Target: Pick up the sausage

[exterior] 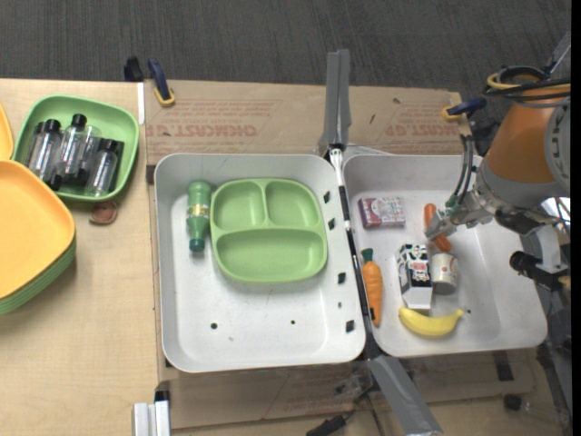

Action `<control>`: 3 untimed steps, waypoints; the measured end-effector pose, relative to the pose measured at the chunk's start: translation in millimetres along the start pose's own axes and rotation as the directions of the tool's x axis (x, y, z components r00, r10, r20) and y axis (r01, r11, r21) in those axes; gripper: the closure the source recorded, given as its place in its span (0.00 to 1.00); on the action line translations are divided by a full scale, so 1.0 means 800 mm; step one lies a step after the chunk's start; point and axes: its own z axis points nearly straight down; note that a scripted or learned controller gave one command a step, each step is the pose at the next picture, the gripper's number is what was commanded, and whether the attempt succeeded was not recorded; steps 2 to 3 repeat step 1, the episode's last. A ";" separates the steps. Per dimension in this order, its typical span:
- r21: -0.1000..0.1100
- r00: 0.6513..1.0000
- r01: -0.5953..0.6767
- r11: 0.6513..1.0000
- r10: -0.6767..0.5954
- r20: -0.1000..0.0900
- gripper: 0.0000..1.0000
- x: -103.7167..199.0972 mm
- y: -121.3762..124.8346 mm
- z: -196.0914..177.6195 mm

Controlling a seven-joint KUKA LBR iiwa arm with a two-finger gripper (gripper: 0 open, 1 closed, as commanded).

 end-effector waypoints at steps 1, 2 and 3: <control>0.003 0.979 -0.204 0.979 0.204 0.000 1.00 0.022 0.054 -0.132; 0.003 0.979 -0.204 0.979 0.204 0.000 1.00 0.022 0.054 -0.132; 0.003 0.979 -0.204 0.979 0.204 0.000 1.00 0.022 0.054 -0.132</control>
